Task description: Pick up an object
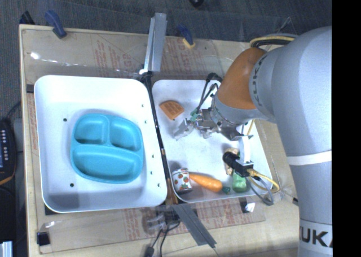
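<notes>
Claw (181, 131) metallic, possibly parted, holding nothing | glossy tapered carrot (205, 182) | smooth blue tray (107, 148)

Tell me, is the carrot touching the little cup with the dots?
Touching. The camera view shows the carrot's left tip meeting the side of the dotted cup near the front of the right bin, with no white floor visible between them.

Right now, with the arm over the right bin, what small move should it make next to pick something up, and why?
Probably a short shift toward the orange wedge and then down. The pincer sits just below and right of it with nothing visible between its tips, and the wedge lies apart from the carrot, so it looks the nearest uncrowded target.
</notes>
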